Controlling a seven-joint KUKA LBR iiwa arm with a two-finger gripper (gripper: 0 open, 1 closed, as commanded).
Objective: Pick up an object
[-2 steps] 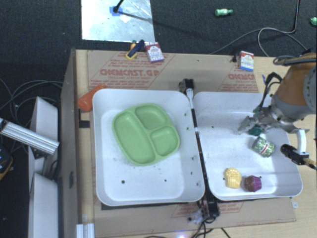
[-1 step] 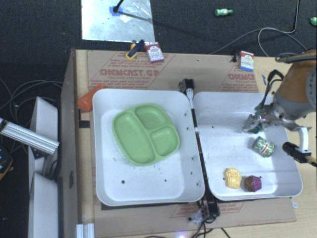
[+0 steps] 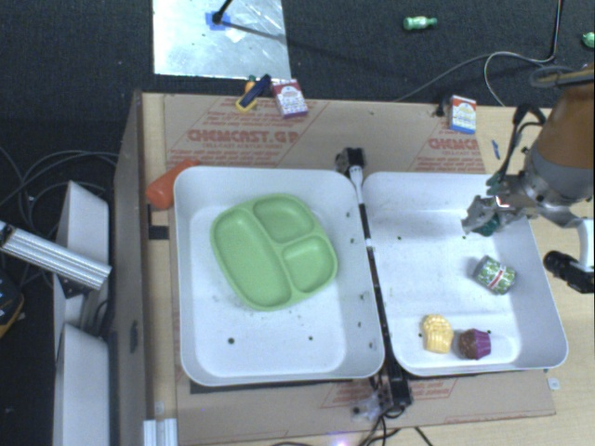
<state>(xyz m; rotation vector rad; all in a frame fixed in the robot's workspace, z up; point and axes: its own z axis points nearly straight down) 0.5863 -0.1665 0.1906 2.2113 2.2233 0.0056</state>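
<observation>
**Ana:** Can (image 3: 495,275), the green-and-white one, looks like the likeliest pick; it lies in the right bin (image 3: 418,249), toward the right middle of the frame, on its side, with its long axis running roughly from upper left to lower right.

**Ben:** And the gripper (image 3: 484,216)?

**Ana:** It sits just above the can in the picture and a little to the left, over the upper right part of the same bin; so the can lies down-frame and slightly right of the fingertips, near but apart from them; nothing touches it.

**Ben:** Are the jaws open?

**Ana:** That cannot be told; the tip is a small, blurred grey-green tangle, and the gap is not readable; no object can be made out between them either.

**Ben:** Other candidates?

**Ana:** Two, at the lower edge of that bin: a yellow corn cob (image 3: 436,333) and a purple cupcake (image 3: 474,344), just beside one another, perhaps touching; both are farther down-frame from the gripper than the can; the left bin (image 3: 214,342) carries a green divided plate (image 3: 273,250), well apart from the arm.

**Ben:** So the move turns on what?

**Ana:** Probably a short shift down-frame and right, then a descent; closing across the can's short width, at right angles to its long axis, seems the safer grasp, since a round can may roll away.
</observation>
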